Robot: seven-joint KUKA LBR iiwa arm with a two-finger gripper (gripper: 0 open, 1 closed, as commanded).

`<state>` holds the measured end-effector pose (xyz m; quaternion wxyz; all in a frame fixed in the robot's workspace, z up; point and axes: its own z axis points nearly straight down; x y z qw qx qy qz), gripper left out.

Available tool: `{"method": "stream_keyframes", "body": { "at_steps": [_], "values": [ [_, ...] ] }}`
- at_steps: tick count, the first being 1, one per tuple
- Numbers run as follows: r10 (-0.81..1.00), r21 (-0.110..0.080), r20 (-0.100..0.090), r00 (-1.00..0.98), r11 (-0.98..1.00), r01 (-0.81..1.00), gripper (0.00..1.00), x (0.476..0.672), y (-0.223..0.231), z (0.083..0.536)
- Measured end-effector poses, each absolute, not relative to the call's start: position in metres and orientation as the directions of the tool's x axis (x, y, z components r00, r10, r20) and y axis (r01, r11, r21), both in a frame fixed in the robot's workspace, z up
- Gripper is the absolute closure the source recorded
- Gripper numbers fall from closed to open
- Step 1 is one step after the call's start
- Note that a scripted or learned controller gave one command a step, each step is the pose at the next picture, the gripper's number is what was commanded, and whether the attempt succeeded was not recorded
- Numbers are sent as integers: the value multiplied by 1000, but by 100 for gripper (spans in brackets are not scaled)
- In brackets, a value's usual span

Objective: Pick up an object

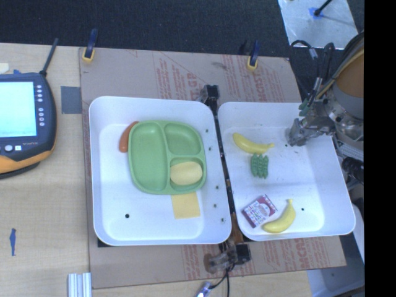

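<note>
The arm enters at the frame's right edge, mostly cut off. Its gripper (pixel 296 135) hangs over the upper right of the right bin (pixel 309 177); whether the fingers are spread or pressed together cannot be told. Left of it lies a banana (pixel 250 144), with a green grape bunch (pixel 259 166) just below. Bare floor fills the bin's middle right. Along the lower rim sit a red packet (pixel 258 210) and a second banana (pixel 281 218). The left bin (pixel 111 215) holds a green tray (pixel 162 153) partly hiding an orange item (pixel 124 137).
</note>
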<state>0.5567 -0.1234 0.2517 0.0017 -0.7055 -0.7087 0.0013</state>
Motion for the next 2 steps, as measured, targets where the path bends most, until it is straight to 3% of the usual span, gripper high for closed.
{"method": "stream_keyframes", "body": {
  "at_steps": [1,2],
  "values": [
    [1000,-5,-1,-6,6,1000,0,559,-82,191],
    [1000,-6,-1,-5,5,1000,0,530,-102,124]
  ]
}}
